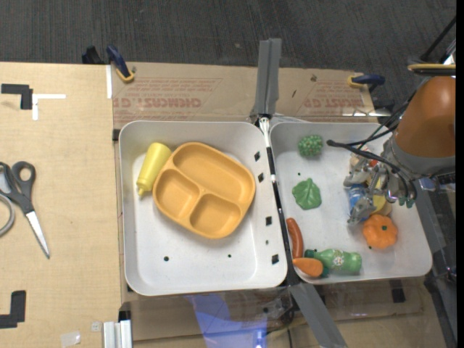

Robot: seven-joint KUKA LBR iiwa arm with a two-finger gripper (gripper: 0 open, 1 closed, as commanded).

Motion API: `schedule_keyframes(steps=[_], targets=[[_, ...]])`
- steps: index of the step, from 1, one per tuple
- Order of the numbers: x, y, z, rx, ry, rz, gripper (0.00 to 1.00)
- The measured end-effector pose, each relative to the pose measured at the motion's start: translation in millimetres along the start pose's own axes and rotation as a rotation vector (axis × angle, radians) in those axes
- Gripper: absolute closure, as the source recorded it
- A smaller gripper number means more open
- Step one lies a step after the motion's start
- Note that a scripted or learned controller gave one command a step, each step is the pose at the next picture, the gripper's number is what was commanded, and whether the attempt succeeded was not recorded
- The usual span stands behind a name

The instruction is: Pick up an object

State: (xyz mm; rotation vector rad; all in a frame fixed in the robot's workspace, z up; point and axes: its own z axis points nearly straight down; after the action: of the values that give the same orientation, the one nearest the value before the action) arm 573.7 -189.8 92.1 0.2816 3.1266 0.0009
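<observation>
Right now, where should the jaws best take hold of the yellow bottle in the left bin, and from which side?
Probably across the bottle's wider body, coming from straight above. It lies flat, leaning on the orange plate, so its narrow sides are easier to reach from the top.

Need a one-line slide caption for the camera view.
Gripper low in the right white bin among toy foods beside a small orange pumpkin; orange three-compartment plate and yellow bottle in the left white bin.

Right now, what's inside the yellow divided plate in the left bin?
All three compartments of the yellow divided plate look bare. A yellow bottle lies against its left edge, outside it. The bin floor under the plate is covered.
</observation>
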Motion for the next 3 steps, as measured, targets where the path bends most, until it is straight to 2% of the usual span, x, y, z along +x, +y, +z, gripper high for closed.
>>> schedule_keyframes(steps=[1, 2, 3], targets=[[40.7, -2.3, -0.2, 0.000, 0.000, 0.116, 0.00], [70.5, -23.8, -0.1, 0.000, 0.001, 0.166, 0.00], [68.9, -22.0, -9.7, -0.001, -0.002, 0.161, 1.00]])
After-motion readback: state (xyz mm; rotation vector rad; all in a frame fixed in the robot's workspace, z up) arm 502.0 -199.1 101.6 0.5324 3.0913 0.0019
